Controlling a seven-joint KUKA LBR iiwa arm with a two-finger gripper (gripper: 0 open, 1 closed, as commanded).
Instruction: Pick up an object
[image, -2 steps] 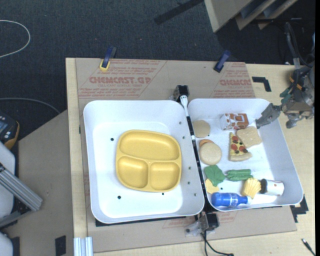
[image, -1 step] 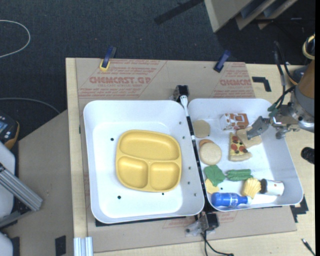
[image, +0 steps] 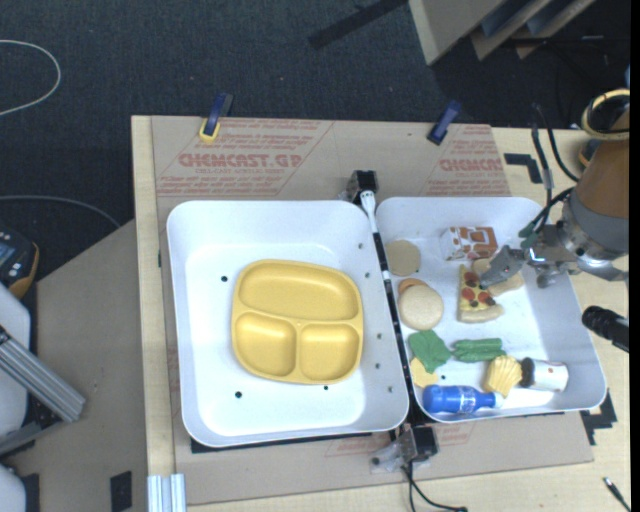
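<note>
Jaws (image: 497, 270) poss. touching pizza slice (image: 478, 298), right bin (image: 585, 345).

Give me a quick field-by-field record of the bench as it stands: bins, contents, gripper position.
left bin: holds a yellow divided tray
right bin: holds the toy food items
near gripper: pizza slice, small red and white box
middle: two round tan pieces
front edge: green pieces, blue bottle, corn piece, white cylinder
gripper: low over the right bin, at the pizza slice's upper end
grasp: nothing visibly held
</note>
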